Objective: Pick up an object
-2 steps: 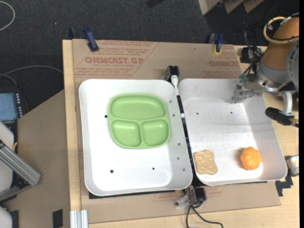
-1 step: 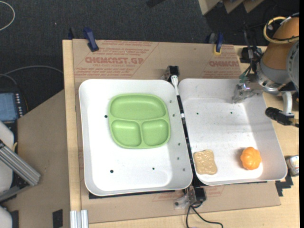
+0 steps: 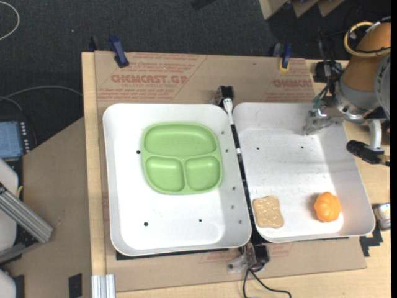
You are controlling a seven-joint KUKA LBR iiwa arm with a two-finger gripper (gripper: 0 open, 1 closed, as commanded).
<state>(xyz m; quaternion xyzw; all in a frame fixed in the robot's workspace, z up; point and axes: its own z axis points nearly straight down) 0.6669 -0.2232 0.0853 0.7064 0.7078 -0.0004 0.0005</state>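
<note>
The arm (image 3: 366,67) is reaching in at the upper right of the frame, its gripper (image 3: 315,121) hanging over the upper right corner of the right bin (image 3: 291,166). Whether the jaws are standing apart or closed I cannot tell, since they are showing small and blurred against the white bin wall; nothing is visibly sitting between them. The candidates for picking are lying well apart from the gripper, down at the lower edge of the same bin: an orange round object (image 3: 327,206) toward the lower right and a tan, flat, biscuit-like piece (image 3: 268,212) toward the lower left, near the wall between the bins. In the left bin (image 3: 124,216) a green divided tray (image 3: 182,157) is lying flat near the middle, with nothing in its compartments. Judging from this, the task is looking barely begun: no object is being lifted or touched, and the approach, descent, closing on an object and raising it all appear to be left to do. The bench (image 3: 155,73) under the bins is showing brown board with red lettering.
</note>
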